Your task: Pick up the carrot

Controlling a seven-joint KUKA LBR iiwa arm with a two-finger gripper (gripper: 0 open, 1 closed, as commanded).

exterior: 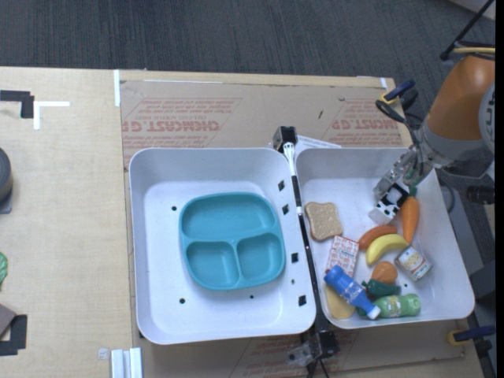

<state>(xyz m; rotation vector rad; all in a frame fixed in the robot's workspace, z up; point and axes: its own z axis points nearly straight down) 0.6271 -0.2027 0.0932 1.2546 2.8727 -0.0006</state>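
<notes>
Hovering just above the carrot (409,218) in the right bin (461,278), gripper (391,195) sits at the carrot's upper end beside the banana (386,247); grip state unclear, cannot tell.

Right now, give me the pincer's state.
Pincer: low in the right bin, at the top end of the carrot; open or shut cannot be told, and no hold on the carrot is visible.
</notes>
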